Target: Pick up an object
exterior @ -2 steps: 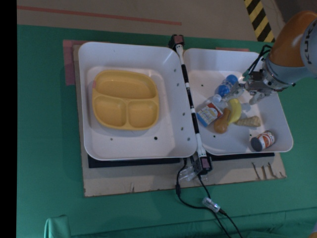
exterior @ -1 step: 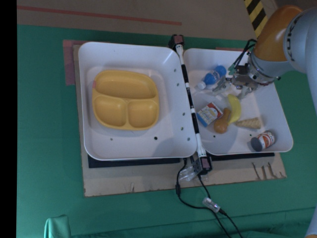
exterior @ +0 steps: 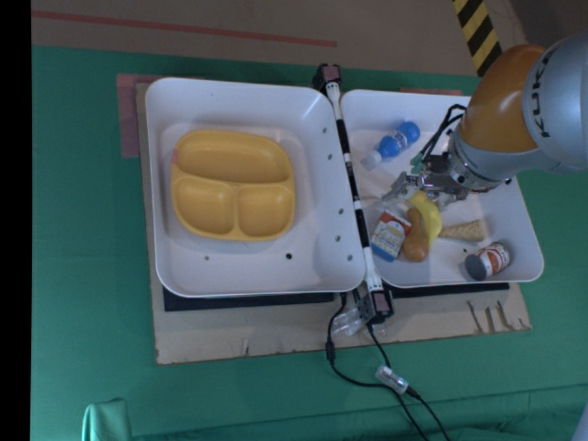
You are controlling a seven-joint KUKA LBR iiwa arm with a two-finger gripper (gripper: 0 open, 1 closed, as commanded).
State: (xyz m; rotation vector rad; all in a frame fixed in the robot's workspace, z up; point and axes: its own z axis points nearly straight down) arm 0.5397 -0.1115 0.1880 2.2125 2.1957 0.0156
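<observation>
Hand (exterior: 415, 189) low over yellow plastic banana (exterior: 426, 215) | grip: cannot tell | blue and white bottle (exterior: 392, 144) up-left of banana | small round can (exterior: 487, 262) down-right of banana

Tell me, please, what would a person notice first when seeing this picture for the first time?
First, the big yellow divided plate, alone in the left white bin. Then the grey arm with its orange band, entering from the right, its pincer low over the right bin, above a banana among small items: a blue-and-white bottle, a carton and a can.
</observation>
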